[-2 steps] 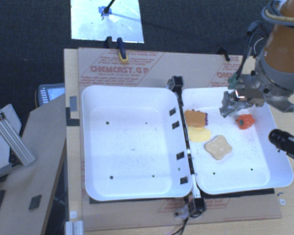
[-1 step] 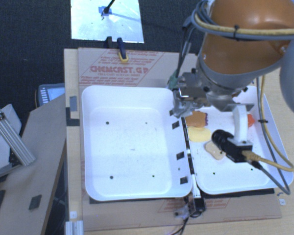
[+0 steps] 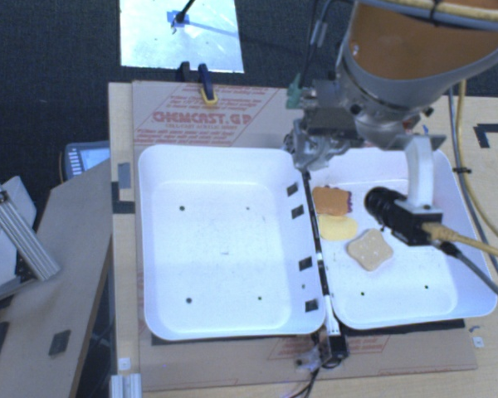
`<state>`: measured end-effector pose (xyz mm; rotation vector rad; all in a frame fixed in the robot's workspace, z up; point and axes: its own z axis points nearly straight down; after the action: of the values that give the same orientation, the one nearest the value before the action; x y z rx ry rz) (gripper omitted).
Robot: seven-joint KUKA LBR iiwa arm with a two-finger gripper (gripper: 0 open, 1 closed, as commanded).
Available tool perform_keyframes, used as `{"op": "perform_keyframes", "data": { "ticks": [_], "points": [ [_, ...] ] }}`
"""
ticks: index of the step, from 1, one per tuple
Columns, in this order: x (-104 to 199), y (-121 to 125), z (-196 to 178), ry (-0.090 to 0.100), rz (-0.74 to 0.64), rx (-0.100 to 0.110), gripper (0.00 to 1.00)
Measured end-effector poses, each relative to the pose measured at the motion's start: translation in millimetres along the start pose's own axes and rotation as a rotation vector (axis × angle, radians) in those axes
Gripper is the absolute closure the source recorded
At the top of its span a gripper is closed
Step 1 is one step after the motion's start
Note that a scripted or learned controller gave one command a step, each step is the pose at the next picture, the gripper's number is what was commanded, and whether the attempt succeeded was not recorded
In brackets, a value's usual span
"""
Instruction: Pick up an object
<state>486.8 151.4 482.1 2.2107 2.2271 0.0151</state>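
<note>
- Approach step is where you are: nothing is lifted, and all three candidates lie flat in the right bin (image 3: 423,301).
- The arm (image 3: 415,48) hangs over that bin's far-left corner, its tool end just beside the divider shared with the left bin (image 3: 216,247).
- Jaws: you cannot tell whether they are spread or pressed together, since the wrist body hides them from this angle. Nothing shows between them.
- Targets: the toy bread slice with purple spread (image 3: 332,199) lies nearest the tool end. A pale yellow disc (image 3: 339,229) touches its near edge. A tan toast slice (image 3: 370,249) sits just beside the disc, further toward the near side.
- Next move, as a judgement: you need a short shift toward the near side to centre over the purple-spread slice, then a straight descent.
- The pieces are thin and lie low, so the jaws must straddle an edge. A likely miss is closing on the bin floor or nudging the slice into the disc.
</note>
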Motion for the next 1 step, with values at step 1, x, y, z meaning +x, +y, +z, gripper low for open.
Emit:
{"op": "perform_keyframes", "data": {
  "ticks": [1],
  "points": [
    [73.3, 14.9, 91.0, -0.005, -0.003, 0.017, 1.0]
  ]
}}
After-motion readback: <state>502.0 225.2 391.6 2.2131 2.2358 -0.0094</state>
